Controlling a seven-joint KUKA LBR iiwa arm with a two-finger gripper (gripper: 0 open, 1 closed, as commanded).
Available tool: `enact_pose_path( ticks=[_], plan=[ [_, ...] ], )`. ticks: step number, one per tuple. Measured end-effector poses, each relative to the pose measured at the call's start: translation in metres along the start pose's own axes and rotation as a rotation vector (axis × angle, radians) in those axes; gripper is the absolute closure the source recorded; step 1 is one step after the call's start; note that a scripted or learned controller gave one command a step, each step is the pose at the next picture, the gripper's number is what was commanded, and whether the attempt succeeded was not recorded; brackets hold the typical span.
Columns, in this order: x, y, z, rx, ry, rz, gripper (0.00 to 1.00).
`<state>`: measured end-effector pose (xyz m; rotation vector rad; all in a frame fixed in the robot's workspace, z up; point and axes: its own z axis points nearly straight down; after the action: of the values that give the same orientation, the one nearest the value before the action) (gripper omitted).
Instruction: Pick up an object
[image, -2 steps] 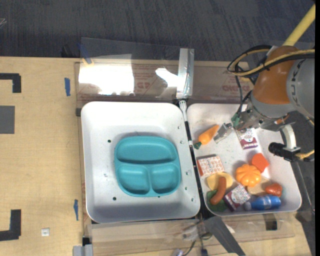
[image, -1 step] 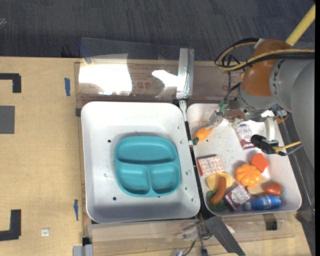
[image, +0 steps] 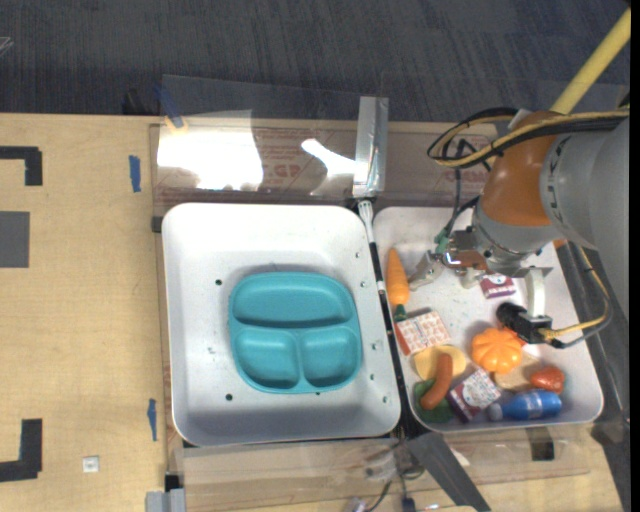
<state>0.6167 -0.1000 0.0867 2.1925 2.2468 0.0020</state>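
Over right bin (image: 585, 395), toward its 12 o'clock end, gripper (image: 452, 256) hangs low on the grey arm (image: 600, 190), which comes in from 3 o'clock. Open vs closed: can't tell from this angle.

Right bin contents, all candidate objs for the pick:
- Toy carrot (image: 397, 278) along the 9 o'clock wall, long axis approx 12-to-6. Sits at 8 o'clock of gripper, close; contact not resolvable.
- Small white/purple packet (image: 497, 287) at 4 o'clock of gripper, near.
- White box w/ red pattern (image: 420, 330) just at 6 o'clock of carrot.
- Orange pumpkin (image: 497, 348) approx bin ctr.
- Cluster at 6 o'clock end: yellow piece (image: 432, 362), green-and-red piece (image: 435, 388) touching it, purple-and-white packet (image: 478, 388) just beside, blue bottle (image: 530, 405) lying on its side against the 6 o'clock wall.
- Red tomato (image: 547, 378) at 5 o'clock of pumpkin, just above the bottle.

Left bin (image: 190, 300): teal divided plate (image: 295, 330), 3 compartments, lying flat at bin ctr, well apart from gripper. The 2 bins adjoin along left bin's 3 o'clock rim.
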Motion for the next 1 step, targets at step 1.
enact_pose_path(
  ticks=[1],
  plan=[
    [-0.0113,0.0185,0.0005,-0.002,0.000,0.115,0.00]
  ],
)
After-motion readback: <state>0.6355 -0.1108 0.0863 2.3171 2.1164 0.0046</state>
